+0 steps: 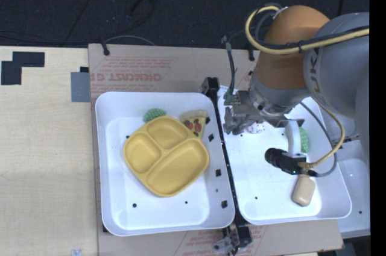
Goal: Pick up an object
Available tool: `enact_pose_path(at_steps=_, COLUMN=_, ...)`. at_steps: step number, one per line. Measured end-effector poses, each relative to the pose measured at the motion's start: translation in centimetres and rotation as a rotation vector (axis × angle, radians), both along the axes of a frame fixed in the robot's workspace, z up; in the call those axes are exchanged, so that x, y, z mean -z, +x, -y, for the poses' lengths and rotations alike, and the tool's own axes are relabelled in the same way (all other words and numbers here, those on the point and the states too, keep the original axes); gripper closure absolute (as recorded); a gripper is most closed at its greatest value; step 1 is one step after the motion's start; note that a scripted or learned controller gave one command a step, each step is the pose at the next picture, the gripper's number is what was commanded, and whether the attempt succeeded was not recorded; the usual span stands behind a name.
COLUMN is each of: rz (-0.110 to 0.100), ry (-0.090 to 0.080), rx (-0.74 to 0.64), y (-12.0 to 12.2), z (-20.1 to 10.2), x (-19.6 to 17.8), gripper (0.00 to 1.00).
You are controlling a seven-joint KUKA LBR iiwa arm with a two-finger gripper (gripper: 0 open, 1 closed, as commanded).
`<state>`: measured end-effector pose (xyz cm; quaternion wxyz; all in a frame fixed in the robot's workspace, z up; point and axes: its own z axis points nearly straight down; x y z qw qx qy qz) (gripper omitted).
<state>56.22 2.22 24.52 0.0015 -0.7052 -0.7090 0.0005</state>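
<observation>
beige block (303, 190), arm (289, 56) bent over right bin (259, 188)

Yellow tray (166, 155), white bins (157, 212)

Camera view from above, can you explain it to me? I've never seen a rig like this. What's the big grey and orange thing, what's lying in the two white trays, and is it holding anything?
This is a single camera fixed above a bench, looking down at a slant. The big grey and orange shape is a robot arm reaching in from the right. At its end is a gripper, the part meant to pick things up. It sits over the right bin, close to the divide between the bins. That bin holds a beige block and a small green item. The left bin holds a yellow divided plate, with a green piece and a toy pizza slice at its far edge. I cannot tell whether the gripper holds anything.
</observation>
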Motion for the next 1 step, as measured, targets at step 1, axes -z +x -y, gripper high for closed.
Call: enact_pose_path(at_steps=1, rz=-0.001, ry=-0.001, rx=0.001, y=1.25, z=-4.34, x=1.29, gripper=1.00)
